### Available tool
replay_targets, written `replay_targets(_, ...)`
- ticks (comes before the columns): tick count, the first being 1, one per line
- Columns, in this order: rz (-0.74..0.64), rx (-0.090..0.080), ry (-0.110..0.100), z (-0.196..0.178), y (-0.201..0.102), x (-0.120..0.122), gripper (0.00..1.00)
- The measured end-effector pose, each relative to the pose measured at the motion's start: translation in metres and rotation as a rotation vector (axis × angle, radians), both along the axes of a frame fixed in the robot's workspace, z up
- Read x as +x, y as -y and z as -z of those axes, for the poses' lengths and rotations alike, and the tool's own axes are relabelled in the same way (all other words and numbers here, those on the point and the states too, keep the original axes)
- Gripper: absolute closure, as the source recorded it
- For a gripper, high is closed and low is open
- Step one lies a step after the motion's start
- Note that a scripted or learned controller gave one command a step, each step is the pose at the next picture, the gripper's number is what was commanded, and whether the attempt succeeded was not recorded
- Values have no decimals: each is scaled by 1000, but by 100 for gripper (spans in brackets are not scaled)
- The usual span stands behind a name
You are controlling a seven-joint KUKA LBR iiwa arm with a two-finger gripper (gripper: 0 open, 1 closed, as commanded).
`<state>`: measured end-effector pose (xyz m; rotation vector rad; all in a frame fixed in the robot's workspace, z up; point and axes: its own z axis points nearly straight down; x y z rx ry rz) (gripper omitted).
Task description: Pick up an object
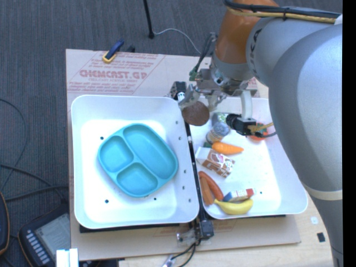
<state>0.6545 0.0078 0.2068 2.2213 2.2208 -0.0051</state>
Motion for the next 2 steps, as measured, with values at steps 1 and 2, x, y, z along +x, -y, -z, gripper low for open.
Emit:
replay_targets(1, 0, 1, -1, 23, 14, -68, 100)
replay_targets(2, -1, 0, -1, 13, 14, -68, 100)
